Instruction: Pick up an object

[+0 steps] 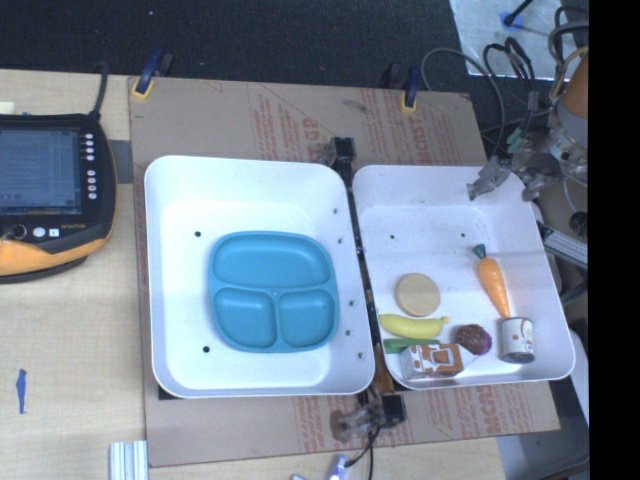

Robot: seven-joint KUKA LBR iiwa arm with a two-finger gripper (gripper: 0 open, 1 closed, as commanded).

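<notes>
Nearest you, the carton (433, 360) lies at the near edge of the right bin (452, 200), your landmark. Largest first: the left bin (175, 268) sits beside it, holding a blue tray (272, 290). Inside the right bin, by size: carrot (493, 282) near the right wall, banana (412, 325), round cookie (417, 294), can (517, 339), plum (474, 339). Your gripper (487, 183) hangs over the far right corner, fingers spread apart, gripping nothing.

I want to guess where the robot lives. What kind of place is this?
Probably a robot lab: a bench with two white bins, toy food like a carrot, and a control tablet.
</notes>
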